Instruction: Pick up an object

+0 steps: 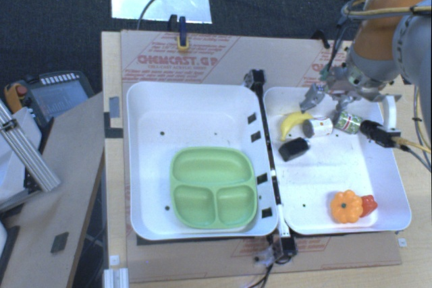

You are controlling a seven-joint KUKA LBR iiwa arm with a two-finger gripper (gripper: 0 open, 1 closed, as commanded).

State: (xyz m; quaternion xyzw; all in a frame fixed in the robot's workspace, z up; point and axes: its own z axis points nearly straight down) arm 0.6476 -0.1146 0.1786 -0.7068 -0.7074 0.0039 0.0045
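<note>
In the right bin point(385, 172), a yellow banana point(294, 123) lies at the back left. Beside it are a small white bottle point(321, 126) and a green-labelled can point(349, 122). A black block point(293, 148) lies just in front of the banana. An orange pumpkin point(346, 206) and a red piece point(368, 204) sit near the front right. My gripper point(327, 102) hangs over the back of this bin, just above the banana and the bottle. It is open, with nothing between its fingers.
The left bin point(145, 145) holds a green divided plate point(214, 187) toward its front. A black clip strip point(264, 145) runs along the seam between the bins. A black cable plug point(378, 133) hangs over the right bin's right side.
</note>
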